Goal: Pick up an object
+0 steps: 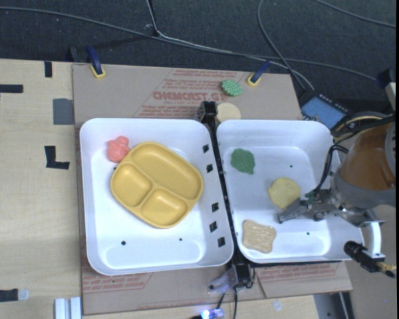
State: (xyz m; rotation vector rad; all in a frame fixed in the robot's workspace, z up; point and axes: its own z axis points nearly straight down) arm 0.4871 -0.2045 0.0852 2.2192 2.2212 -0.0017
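I can't make out how the hand (287, 214) is set; its tips blur together. The arm (367, 171) hides the right bin's (272, 130) right rim, and the frame's right edge cuts the arm off.

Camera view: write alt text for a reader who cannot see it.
A grey robot arm reaches from the right into the right white bin, its gripper low beside a yellow piece, with a green piece and a tan piece nearby. The left white bin holds a yellow divided tray and a pink piece.
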